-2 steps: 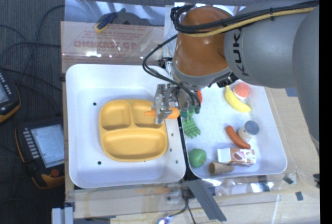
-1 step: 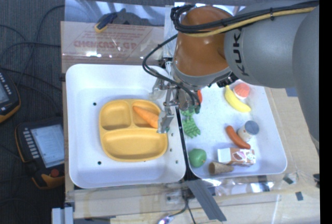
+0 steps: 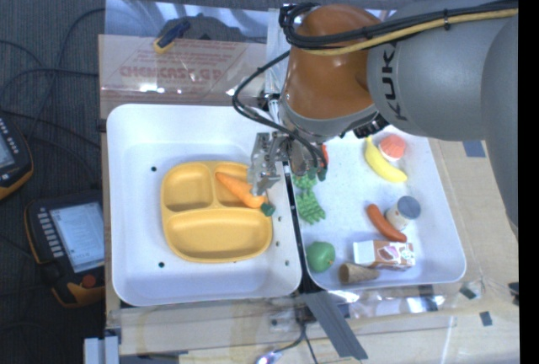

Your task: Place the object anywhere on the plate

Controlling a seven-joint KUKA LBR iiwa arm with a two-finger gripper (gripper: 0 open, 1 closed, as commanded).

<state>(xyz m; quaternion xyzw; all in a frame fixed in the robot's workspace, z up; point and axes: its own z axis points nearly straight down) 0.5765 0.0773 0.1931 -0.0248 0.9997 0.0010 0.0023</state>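
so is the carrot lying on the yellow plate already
Yes, the carrot lies across the upper right compartment of the yellow plate, with the gripper right above it.

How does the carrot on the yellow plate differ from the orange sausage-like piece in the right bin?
The carrot lies on the yellow plate in the left bin; the sausage lies on the right bin's floor. The carrot tapers and has a green tip at its lower right end; the sausage is redder and rounded at both ends. The carrot sits right under the claw; the sausage lies apart from it. Both slant the same way.
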